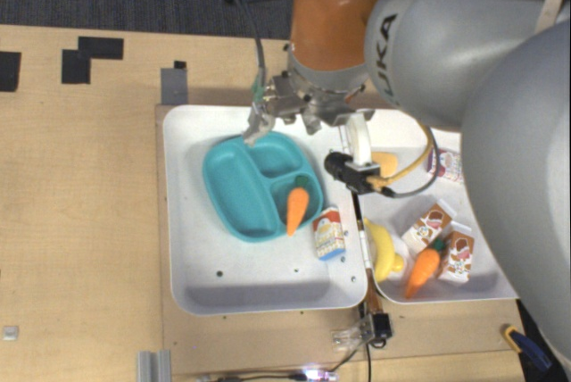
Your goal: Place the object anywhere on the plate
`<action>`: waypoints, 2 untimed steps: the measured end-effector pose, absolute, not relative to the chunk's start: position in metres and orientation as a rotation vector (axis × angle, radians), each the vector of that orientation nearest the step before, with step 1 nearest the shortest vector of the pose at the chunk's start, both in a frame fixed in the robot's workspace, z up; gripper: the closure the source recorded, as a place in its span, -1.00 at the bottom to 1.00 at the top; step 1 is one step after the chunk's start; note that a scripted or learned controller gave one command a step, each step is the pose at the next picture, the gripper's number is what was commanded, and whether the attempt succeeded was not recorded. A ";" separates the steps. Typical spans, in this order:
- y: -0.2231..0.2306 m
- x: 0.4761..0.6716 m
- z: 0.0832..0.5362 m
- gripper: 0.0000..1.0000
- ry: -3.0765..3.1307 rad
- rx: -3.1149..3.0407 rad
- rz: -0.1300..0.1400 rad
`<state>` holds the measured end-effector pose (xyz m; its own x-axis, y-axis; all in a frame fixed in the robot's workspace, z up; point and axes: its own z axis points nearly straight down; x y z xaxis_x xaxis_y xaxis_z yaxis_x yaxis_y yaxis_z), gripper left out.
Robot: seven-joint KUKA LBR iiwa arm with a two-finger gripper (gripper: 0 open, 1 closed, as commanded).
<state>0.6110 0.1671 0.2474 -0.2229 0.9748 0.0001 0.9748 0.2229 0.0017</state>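
Note:
A teal divided plate [239,186] lies in the left bin [191,228]. An orange carrot [296,209] rests in the plate's lower right compartment, its tip reaching over the plate's rim. My gripper [256,127] hangs over the plate's far edge, up and to the left of the carrot and apart from it. Nothing shows in its grasp. The arm's orange band and grey body cover the top right of the view.
A small carton [328,235] stands in the left bin, just right of the plate. The right bin [446,294] holds a banana [384,252], a second carrot [421,271], cartons [428,228] and a packet [444,164]. Bare bin floor lies in front of the plate.

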 end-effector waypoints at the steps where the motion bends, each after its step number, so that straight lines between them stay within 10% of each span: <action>1: 0.168 0.613 0.259 1.00 2.455 1.953 0.008; 2: 0.198 0.628 0.137 1.00 2.390 2.050 -0.014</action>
